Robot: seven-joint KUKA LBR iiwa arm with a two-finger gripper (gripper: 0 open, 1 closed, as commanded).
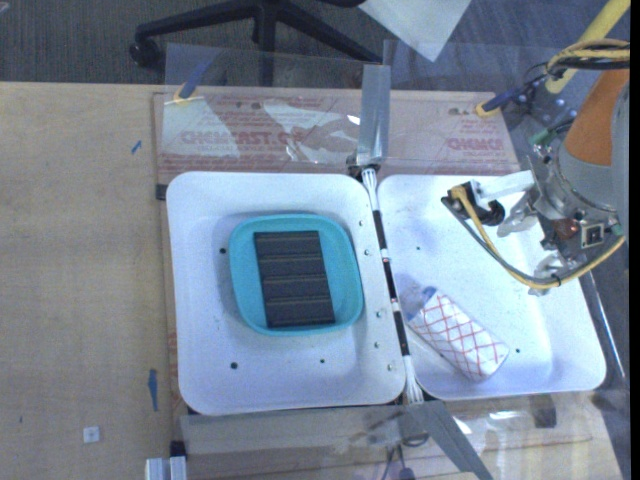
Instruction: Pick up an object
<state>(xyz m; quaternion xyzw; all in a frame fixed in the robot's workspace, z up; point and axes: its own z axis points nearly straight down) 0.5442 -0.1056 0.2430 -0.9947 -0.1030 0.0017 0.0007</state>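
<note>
A white paper sleeve with a red check pattern (458, 336) lies on its side in the right bin (440, 218), near the front left. A small bluish-grey piece (416, 297) rests against its far end. A teal square dish (294, 273) sits in the middle of the left bin (200, 228), and a dark ridged block (293, 278) lies flat in it. My gripper (562, 236) hangs over the right side of the right bin, up and to the right of the checked sleeve and apart from it.
A metal divider (385, 268) runs between the two bins. A clear plastic sheet with red lettering (260, 133) lies behind them. An office chair base (262, 18) stands on the floor beyond the bench. Bare wooden bench top (75, 268) stretches to the left.
</note>
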